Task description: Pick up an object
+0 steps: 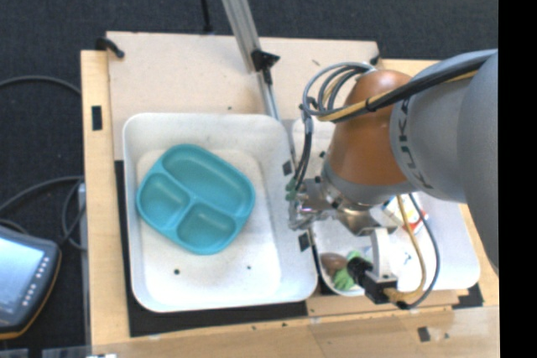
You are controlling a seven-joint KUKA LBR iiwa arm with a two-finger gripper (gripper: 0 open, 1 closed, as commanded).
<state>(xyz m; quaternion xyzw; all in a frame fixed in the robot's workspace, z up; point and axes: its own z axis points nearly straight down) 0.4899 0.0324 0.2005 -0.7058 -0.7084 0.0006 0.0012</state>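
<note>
A teal divided plate [195,198] lies flat in the left bin [151,289], left of its middle. My gripper [312,218] hangs low over the left edge of the right bin [457,264], just past the wall between the two bins. The orange-banded wrist hides most of that bin. Under the gripper, at the bin's front left corner, a small brownish object [334,262] lies beside a green piece [353,256]. I cannot make out anything between the fingers.
A slanted metal rail [239,8] crosses the bench behind the bins. The bench's pale board [168,80] frames both bins. A handheld screen [21,277] sits on the floor at far left.
</note>
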